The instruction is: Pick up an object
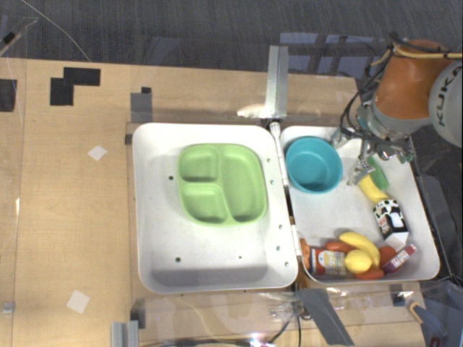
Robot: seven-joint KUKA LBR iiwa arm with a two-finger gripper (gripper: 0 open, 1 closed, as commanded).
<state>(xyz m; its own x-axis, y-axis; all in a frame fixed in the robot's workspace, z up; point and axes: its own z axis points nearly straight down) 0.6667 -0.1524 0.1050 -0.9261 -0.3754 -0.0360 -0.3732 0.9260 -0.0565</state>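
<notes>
Pincer (370,166) over right bin (427,266), at yellow-green item (373,185) beside blue bowl (313,164). Can't tell pincer state. I'd center on item, avoid bowl rim, close firmly, lift straight.

Two bins (145,215), one tray (221,183), one bowl (312,165), perhaps seven toys (359,246).

One fixed camera, mounted above my bench (65,215), looking down at a slant from moderate height. Frame takes in both white bins: left bin (155,215) near centre, right bin (423,223) beside it, toward the side where my arm (416,85) enters.
</notes>
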